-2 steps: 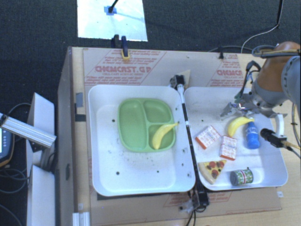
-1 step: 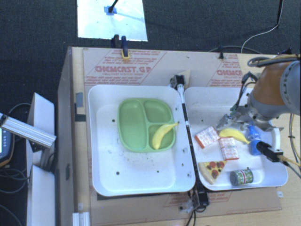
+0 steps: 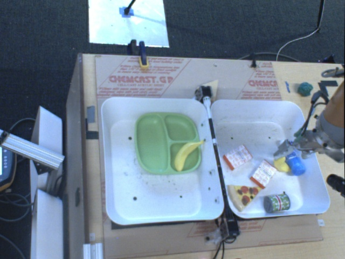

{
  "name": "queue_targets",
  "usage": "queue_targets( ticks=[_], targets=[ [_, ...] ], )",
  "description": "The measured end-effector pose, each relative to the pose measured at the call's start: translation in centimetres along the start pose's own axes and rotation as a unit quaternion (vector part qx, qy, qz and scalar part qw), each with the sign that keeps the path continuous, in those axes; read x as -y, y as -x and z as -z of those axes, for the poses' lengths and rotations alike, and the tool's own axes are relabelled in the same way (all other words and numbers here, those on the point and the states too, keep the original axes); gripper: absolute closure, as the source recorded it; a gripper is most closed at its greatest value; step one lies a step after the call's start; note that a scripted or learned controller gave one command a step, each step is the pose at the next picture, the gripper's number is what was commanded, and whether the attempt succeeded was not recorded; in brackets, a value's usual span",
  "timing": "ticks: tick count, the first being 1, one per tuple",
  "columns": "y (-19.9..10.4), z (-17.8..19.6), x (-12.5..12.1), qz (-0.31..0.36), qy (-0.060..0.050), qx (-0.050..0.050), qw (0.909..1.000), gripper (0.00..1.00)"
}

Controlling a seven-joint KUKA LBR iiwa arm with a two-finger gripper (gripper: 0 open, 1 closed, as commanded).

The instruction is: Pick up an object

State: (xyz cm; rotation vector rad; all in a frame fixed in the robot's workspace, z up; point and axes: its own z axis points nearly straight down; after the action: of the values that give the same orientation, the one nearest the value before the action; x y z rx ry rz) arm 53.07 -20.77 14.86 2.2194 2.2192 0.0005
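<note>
The blue and yellow toy (image 3: 291, 164) lay in the right bin (image 3: 253, 112), close to its right wall, and the gripper (image 3: 295, 147) was just above and touching or almost touching it. Whether the gripper was spread or pinching the toy, I cannot tell, because the parts blur together there. I think the arm came low on this side because the toy sat nearest to its reach. Left of the toy were two small red and white packets (image 3: 237, 157), one nearer than the other, and below them a pizza slice (image 3: 242, 194) and a small can (image 3: 277, 202) lying on its side. Far left of the toy, in the left bin (image 3: 121, 198), a green divided plate (image 3: 161, 143) held a banana (image 3: 186, 152) in its lower right compartment, with the tip over the rim.
</note>
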Motion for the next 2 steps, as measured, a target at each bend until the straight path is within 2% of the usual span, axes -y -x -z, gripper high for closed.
queue_targets(
  ticks=[1,2],
  targets=[
    [-7.2,-4.6,-4.0,0.002,0.0,-0.001,1.0,0.0],
    [-2.8,5.1,-4.3,0.001,0.001,0.0,1.0,0.0]
  ],
)
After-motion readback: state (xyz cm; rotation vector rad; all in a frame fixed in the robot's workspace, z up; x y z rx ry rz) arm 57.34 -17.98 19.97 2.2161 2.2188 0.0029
